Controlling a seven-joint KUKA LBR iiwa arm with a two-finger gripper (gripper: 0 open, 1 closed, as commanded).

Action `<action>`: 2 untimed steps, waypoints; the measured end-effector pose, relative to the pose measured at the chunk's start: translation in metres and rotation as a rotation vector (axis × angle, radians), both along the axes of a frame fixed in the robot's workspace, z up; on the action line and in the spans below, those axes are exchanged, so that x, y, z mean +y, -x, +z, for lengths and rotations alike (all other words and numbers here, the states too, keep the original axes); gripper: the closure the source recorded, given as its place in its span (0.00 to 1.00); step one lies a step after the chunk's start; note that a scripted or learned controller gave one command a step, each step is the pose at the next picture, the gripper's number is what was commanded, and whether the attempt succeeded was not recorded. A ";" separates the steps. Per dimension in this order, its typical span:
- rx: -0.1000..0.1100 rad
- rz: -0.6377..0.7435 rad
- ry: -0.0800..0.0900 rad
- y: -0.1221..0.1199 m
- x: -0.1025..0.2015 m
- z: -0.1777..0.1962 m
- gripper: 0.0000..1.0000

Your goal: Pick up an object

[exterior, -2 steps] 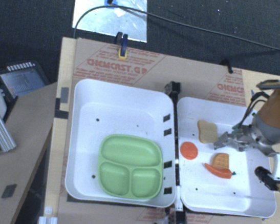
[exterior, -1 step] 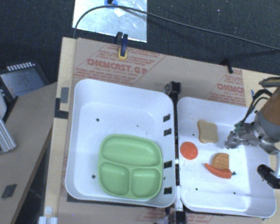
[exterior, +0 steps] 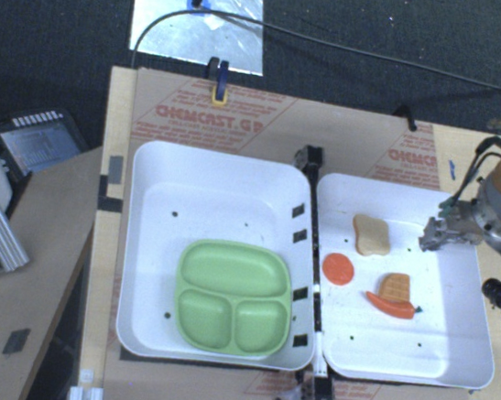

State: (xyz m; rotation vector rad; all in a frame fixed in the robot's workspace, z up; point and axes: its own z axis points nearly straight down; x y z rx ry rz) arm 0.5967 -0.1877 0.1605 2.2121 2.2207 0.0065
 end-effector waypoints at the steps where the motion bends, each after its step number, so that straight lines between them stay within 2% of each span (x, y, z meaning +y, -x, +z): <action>1: 0.002 0.000 0.000 0.003 -0.002 0.045 1.00; 2: 0.003 0.000 -0.001 0.002 -0.002 0.079 1.00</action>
